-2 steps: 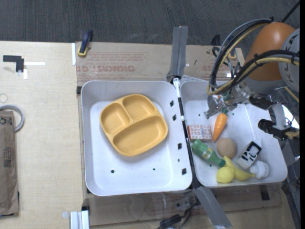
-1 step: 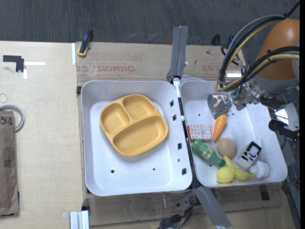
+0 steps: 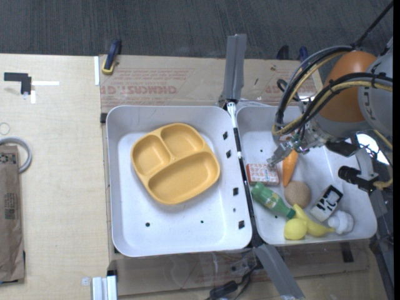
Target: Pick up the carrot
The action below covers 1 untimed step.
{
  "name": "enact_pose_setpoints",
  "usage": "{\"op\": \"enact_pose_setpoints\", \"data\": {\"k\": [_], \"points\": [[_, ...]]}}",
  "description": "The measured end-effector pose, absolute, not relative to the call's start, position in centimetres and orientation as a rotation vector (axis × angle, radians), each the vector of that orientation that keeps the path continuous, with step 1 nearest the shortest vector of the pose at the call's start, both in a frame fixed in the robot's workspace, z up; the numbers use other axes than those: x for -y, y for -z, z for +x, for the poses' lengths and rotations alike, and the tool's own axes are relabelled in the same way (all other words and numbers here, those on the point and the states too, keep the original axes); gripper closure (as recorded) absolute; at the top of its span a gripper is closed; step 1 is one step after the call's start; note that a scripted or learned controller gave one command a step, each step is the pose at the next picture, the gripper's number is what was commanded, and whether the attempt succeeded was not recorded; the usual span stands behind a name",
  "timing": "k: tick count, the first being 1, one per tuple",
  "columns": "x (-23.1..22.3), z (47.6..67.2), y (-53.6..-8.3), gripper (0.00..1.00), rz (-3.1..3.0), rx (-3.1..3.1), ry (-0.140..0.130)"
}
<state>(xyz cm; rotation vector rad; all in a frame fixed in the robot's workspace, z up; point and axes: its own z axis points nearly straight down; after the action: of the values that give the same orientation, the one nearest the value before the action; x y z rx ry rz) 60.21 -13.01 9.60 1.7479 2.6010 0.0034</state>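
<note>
The left bin (image 3: 122, 230) holds a yellow divided plate (image 3: 175, 162); the right bin (image 3: 250, 120) holds the clutter. The arm (image 3: 350, 89) reaches in from the right, its gripper (image 3: 284, 152) low over the bin's middle — how far it is open I cannot tell. The carrot (image 3: 289, 167) stands tilted just beneath it, touching or nearly so, right of a small red box (image 3: 262, 174), with a green bottle (image 3: 272, 200), a brown ball (image 3: 298, 193) and a lemon (image 3: 295, 229) nearer.

gripper (image 3: 282, 153): low in right bin (image 3: 262, 230), seemingly touching carrot's top
carrot (image 3: 289, 167): upright, beside red packet (image 3: 262, 174)
left bin (image 3: 119, 186): yellow divided plate (image 3: 175, 162)
</note>
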Motion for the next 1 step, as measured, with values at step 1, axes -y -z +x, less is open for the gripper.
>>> {"op": "enact_pose_setpoints", "data": {"k": [1], "points": [[14.16, 60.34, -9.64, 0.00, 1.677, -2.645, -0.007]]}}
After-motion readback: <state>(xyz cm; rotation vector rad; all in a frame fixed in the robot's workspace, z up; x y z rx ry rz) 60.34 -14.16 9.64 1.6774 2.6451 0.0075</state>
